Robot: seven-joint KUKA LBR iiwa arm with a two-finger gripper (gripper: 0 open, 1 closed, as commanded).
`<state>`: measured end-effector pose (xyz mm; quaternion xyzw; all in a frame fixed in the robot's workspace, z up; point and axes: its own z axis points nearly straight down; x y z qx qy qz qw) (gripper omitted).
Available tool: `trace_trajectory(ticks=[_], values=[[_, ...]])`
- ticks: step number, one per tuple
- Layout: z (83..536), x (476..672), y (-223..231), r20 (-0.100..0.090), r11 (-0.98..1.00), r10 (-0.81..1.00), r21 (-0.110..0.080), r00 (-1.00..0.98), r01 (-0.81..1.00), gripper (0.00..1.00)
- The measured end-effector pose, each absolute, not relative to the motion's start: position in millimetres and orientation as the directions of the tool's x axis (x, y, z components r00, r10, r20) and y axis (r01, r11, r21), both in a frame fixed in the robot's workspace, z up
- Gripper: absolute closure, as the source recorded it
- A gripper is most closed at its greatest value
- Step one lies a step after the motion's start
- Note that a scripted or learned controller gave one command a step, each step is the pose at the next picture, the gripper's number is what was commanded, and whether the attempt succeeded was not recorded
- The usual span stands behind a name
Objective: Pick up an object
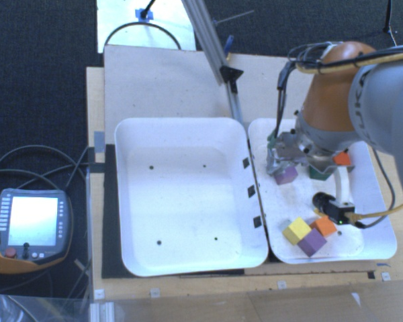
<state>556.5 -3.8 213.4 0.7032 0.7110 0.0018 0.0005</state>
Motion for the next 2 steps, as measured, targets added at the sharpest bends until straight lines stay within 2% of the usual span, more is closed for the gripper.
trace_trajectory(ticks=[2], values=[[206.3,603.3,93.9,0.003,0.011,1.000,0.003,-0.011,1.000,1.00]])
